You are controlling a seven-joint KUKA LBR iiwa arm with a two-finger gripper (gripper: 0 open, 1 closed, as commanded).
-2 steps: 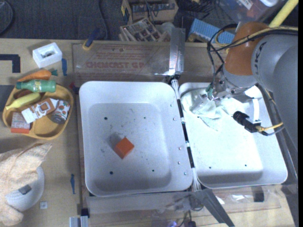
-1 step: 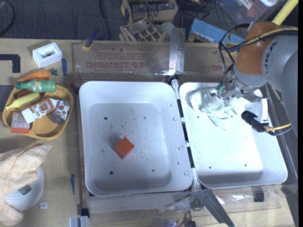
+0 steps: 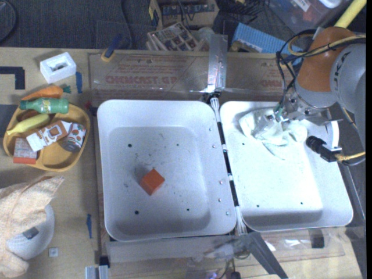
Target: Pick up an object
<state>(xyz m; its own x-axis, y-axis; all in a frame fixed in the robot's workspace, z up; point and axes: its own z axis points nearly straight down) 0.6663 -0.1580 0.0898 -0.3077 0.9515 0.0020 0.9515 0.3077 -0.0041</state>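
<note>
1. Beneath the orange-banded wrist, the gripper (image 3: 278, 121) sits low in the far part of the right bin (image 3: 290, 211), against a pale, crumpled thing (image 3: 273, 133) (cloth or wrapping, too washed out to name).
2. Hand state: cannot tell. White on white there; nothing is resolved well enough to say whether anything is caught.
3. Only clear candidate for the pick: an orange block (image 3: 152, 181), well to the left of the hand and nearer the camera, lying alone on the floor of the left bin (image 3: 157, 112), one corner turned toward the near wall.
4. Judgement: the block stands clear of all walls, so a top-down approach would have room on every side. The pale thing lies near the far wall and is limp; a pinch there could slip or snag.
5. Left of both bins, outside them and far from the hand: a yellow bowl (image 3: 61, 161) of toy food, a towel (image 3: 26, 205). Likely spare stock, not targets.
</note>
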